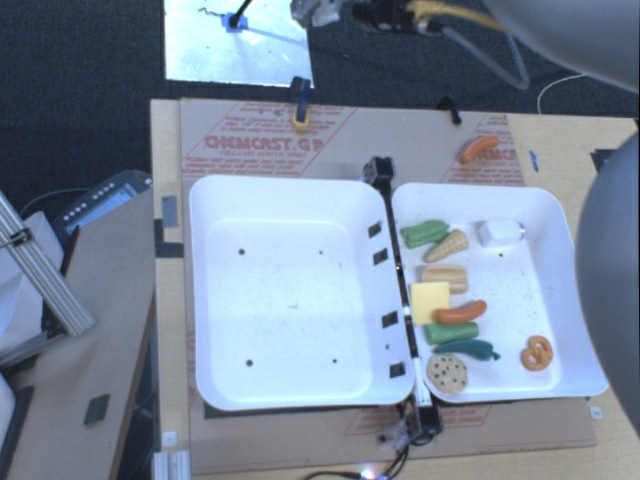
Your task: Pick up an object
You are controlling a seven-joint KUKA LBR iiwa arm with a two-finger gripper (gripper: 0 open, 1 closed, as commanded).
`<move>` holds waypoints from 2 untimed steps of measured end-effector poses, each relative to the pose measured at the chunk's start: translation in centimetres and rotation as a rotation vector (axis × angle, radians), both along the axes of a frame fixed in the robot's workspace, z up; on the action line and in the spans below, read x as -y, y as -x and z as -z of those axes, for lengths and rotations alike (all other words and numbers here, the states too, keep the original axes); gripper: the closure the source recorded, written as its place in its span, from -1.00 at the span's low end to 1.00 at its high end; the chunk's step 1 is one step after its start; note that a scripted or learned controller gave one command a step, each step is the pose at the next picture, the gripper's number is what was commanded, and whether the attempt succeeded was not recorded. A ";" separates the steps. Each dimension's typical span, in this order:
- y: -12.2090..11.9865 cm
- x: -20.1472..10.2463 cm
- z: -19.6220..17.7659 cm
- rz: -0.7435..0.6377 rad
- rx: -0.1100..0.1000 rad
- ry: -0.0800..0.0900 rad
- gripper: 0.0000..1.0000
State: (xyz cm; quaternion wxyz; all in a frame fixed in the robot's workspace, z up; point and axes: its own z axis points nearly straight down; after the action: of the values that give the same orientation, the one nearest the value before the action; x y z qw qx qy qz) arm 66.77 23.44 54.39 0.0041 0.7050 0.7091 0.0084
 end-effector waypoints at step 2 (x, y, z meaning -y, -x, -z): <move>2.4 0.0 -0.3 0.000 0.000 -0.001 1.00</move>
State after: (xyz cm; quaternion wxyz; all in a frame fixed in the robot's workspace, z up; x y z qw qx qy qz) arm 64.41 23.41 54.65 0.0038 0.7051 0.7090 0.0087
